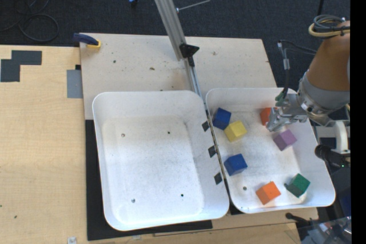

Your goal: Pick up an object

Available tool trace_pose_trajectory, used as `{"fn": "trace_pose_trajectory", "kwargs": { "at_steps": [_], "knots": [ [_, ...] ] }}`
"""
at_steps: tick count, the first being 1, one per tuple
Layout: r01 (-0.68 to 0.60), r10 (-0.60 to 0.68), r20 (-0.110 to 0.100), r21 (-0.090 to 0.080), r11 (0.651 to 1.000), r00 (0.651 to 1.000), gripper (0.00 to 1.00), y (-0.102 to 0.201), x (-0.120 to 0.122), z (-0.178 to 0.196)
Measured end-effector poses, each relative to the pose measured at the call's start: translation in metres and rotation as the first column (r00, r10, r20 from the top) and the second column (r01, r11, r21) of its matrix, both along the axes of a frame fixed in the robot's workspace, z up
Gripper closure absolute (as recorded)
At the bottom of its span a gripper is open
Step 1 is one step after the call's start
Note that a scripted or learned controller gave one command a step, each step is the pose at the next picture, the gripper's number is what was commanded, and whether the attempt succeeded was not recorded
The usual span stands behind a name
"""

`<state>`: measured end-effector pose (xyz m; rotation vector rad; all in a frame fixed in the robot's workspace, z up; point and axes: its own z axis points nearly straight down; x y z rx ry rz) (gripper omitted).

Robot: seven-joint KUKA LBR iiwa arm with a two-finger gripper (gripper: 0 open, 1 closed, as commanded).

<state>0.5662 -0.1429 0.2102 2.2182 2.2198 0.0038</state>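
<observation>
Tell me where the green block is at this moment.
The green block lies in the right bin, near its front right corner, just right of an orange block.

We see our grey arm (pixel 327 86) reaching in from the right, orange band above the wrist, with the end effector (pixel 278 122) lowered at the scene's right side, pointing down and left
</observation>
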Motion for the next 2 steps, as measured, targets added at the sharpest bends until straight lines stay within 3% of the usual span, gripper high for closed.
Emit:
{"fn": "trace_pose_trajectory", "kwargs": {
  "at_steps": [1,2],
  "knots": [
    [0.000,0.000,-0.004,0.001,1.000,1.000,1.00,-0.001,0.000,0.020],
    [-0.004,0.004,-0.005,0.003,1.000,1.000,1.00,0.052,0.008,0.029]
  ]
}}
